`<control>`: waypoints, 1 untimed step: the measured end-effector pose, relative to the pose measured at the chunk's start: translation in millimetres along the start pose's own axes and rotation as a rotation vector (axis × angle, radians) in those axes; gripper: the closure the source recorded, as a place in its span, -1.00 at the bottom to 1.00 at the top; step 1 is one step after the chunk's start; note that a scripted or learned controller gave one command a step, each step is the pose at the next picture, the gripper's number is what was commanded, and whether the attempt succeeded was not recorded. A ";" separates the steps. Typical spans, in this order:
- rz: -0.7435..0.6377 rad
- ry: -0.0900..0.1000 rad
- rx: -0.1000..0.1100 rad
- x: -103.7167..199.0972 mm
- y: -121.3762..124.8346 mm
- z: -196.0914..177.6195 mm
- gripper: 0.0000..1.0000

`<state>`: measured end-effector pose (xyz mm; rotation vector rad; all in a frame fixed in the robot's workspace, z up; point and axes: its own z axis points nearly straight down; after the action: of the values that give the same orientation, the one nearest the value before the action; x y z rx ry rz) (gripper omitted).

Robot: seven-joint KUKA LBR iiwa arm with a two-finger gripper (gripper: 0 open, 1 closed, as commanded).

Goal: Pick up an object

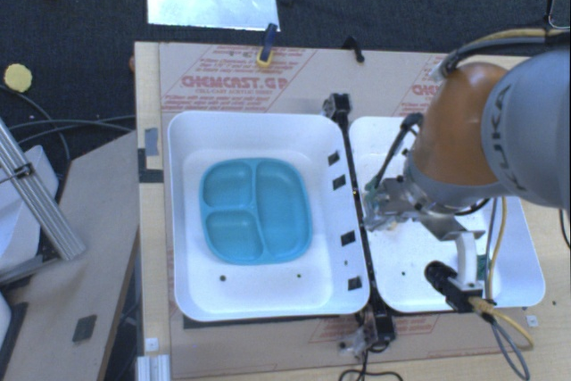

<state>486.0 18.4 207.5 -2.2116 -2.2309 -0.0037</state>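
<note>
End effector sits low in the right bin, can't tell its grip state, and the blue plate is off to its left, so I'd swing over and grab its rim.

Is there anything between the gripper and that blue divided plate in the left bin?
Yes. The gripper is low in the right bin, while the blue plate lies in the left bin. The two bins' adjoining walls with black clips stand between them.
</note>
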 end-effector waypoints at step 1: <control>-0.002 0.000 -0.009 49.0 40.1 -71.0 1.00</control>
<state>525.5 67.6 278.7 -2.2142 -2.2372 -0.0145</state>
